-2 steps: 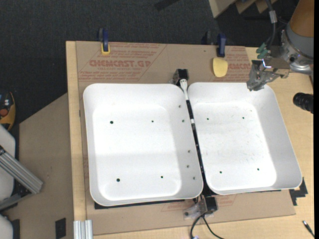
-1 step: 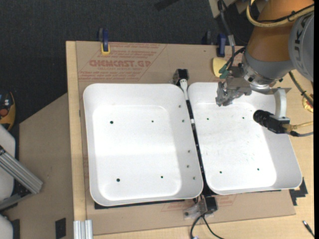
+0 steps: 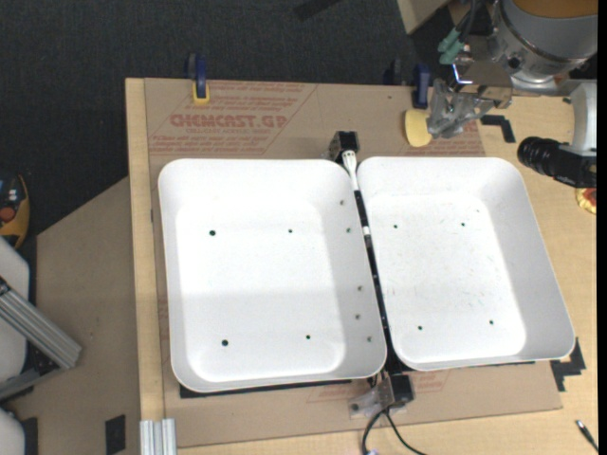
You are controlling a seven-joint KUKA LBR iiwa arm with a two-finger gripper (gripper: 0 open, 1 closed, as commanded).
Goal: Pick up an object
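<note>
Camera view gives us the worktop (image 3: 285, 102) from above, with the left bin (image 3: 180, 254) and the right bin (image 3: 531, 254) lying side by side, touching along their inner rims. We see the arm (image 3: 550, 12) at about one o'clock in the frame, and its tool (image 3: 446, 117) hangs beyond the far rim of the right bin, over the bare board and not over either bin.

Just beside the tool, toward nine o'clock from it, sits a small pale yellow object (image 3: 416, 127). It touches or nearly touches the tool, but we cannot see it between the two gripping parts, and at this slant we cannot tell whether the tool is open or closed.

As for progress, we judge the pick unproven: the yellow object may be hanging from the tool or merely lying on the board near it, and the view is too coarse to settle that. A clear lift with the object visibly clamped is what remains.
</note>
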